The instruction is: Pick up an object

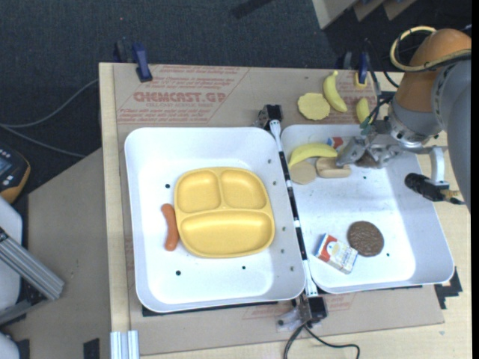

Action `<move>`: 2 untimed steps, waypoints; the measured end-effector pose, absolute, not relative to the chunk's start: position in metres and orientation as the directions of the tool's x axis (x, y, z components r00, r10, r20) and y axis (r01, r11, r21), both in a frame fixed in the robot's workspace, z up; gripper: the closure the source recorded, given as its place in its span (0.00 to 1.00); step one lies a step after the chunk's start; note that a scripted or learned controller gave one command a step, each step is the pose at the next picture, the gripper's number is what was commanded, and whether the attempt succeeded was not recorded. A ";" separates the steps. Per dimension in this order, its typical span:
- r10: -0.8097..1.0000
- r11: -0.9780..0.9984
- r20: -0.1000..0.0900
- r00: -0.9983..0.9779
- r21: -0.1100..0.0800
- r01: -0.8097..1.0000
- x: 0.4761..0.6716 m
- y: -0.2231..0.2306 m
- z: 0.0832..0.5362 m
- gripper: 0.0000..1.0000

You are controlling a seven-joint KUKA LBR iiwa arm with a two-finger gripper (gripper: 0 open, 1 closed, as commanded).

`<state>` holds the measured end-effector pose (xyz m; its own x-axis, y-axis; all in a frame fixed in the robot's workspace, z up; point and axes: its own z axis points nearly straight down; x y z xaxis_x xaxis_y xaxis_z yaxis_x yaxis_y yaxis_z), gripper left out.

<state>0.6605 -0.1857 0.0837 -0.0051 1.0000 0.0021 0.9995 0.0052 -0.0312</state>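
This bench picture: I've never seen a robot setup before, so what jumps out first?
A big yellow divided plate fills the middle of the left bin, with an orange sausage lying along its left side. In the right bin, the grey arm's pincer is down at the far end, by a yellow banana.

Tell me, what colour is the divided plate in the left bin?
Yellow. The plate shows clearly in the camera view.

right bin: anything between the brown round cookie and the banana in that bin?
Camera view: only bare white bin floor between the brown round cookie and the yellow banana.
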 end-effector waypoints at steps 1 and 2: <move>1.000 0.002 -0.006 -0.002 -0.030 1.000 0.661 -0.117 0.084 0.00; 1.000 -0.008 -0.002 0.008 -0.002 1.000 0.606 -0.198 0.086 0.00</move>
